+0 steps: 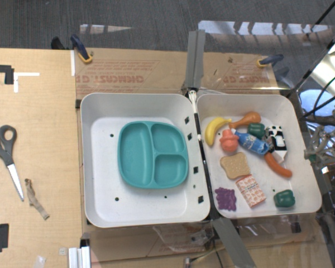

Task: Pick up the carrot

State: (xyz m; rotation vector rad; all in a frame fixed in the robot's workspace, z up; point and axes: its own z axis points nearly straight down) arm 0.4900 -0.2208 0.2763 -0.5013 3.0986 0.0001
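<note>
Carrot [277, 164] lying in right bin [307, 149], beside blue bottle [252, 143].

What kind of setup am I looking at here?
Most likely a lab test bench for robot picking: two white bins clamped to a wooden bench, toy food such as a carrot, and a teal divided plate.

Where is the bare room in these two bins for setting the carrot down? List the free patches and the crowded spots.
Free: the left bin floor around the teal tray, widest along its front and left walls, and the tray's own compartments. In the right bin, only the front strip between the purple grapes and green pepper has gaps. Crowded: the back cluster around the carrot.
</note>
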